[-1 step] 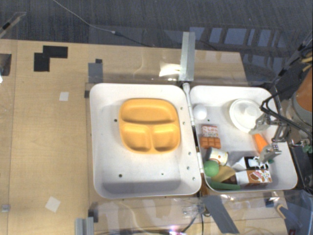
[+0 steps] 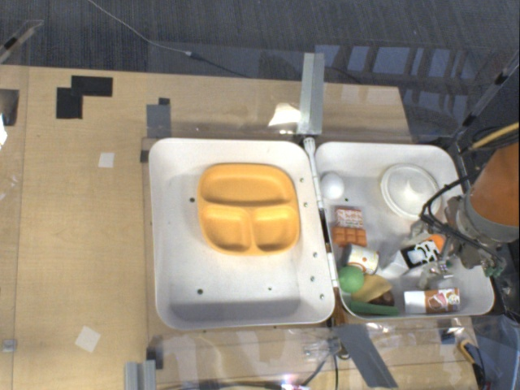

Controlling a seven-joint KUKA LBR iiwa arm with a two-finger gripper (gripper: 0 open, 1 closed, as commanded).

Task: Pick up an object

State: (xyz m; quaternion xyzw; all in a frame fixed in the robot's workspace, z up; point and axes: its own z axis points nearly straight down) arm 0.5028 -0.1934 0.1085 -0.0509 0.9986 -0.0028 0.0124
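Bench — two white bins [image 2: 175,242], one yellow tray [image 2: 248,208]

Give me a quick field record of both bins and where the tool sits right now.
left bin: holds a yellow divided tray, lying flat near its middle
right bin: white bowl at back, white ball at back left, snack packet, green ball at front left, small bottle lying at front
tool: low over the right bin's right side, beside a black-and-white item
grasp: cannot tell
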